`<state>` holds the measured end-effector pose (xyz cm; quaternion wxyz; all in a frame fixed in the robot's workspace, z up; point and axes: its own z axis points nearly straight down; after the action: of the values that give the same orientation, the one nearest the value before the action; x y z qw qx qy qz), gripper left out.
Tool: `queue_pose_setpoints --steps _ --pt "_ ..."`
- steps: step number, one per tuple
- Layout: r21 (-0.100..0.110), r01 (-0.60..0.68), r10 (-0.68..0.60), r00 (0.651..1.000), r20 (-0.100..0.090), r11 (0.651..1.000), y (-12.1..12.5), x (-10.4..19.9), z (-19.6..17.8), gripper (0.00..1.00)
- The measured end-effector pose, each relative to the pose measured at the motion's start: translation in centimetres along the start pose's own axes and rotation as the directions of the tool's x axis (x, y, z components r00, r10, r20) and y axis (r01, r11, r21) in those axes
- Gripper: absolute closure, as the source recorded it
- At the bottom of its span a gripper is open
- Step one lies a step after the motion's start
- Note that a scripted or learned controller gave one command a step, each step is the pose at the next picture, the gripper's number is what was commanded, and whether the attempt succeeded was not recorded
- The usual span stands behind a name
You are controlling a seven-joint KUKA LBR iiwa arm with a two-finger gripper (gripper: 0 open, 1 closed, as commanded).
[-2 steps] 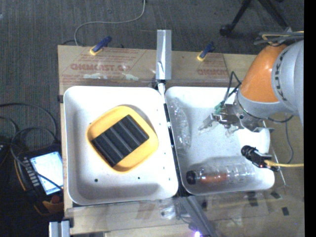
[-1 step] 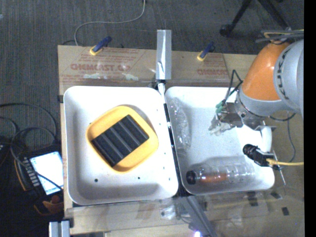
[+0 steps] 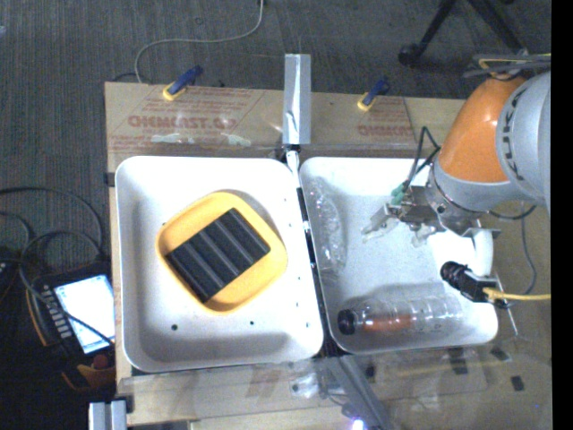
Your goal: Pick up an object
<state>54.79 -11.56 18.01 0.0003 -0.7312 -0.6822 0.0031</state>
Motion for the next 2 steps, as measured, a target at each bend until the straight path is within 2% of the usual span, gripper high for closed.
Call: queue_pose_setpoints --steps 1,2 --pt "-0.005 0.16 -0.16 0.987 -0.005 0.987 -5.8 -0.7 8.5 0.0" --pt "-0.016 0.035 -0.035 0.999 -0.002 0.999 1.1 -1.8 8.9 0.0"
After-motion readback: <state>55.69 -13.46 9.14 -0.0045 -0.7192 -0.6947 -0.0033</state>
